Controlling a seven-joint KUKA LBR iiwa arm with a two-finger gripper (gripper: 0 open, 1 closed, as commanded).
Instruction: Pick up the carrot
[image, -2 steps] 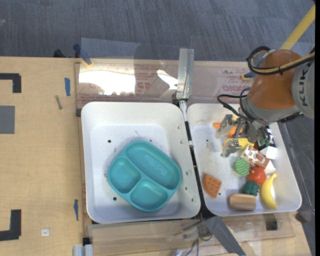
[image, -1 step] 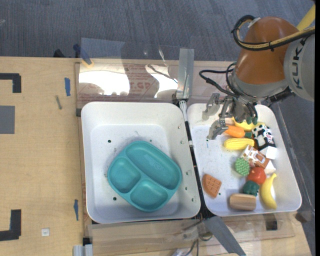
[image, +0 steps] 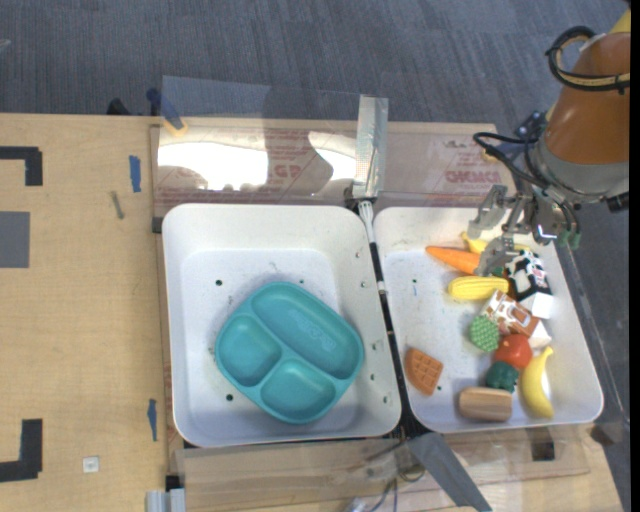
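While my claw (image: 497, 243) hangs over the right bin (image: 580, 400), grip state indiscernible, the carrot (image: 454, 258) lies just left of it: a smooth orange taper, long axis nearly level, thin tip pointing left. Just below sits knobbly yellow corn (image: 476, 289). No writing is legible.

I see an orange carrot (image: 455, 258), yellow corn (image: 476, 289) and a yellow banana (image: 538, 381), a red tomato (image: 513, 351), a tan-orange waffle (image: 423, 370), a teal divided plate (image: 289, 349) and two white bins (image: 190, 300) on the pale wooden bench (image: 70, 300).
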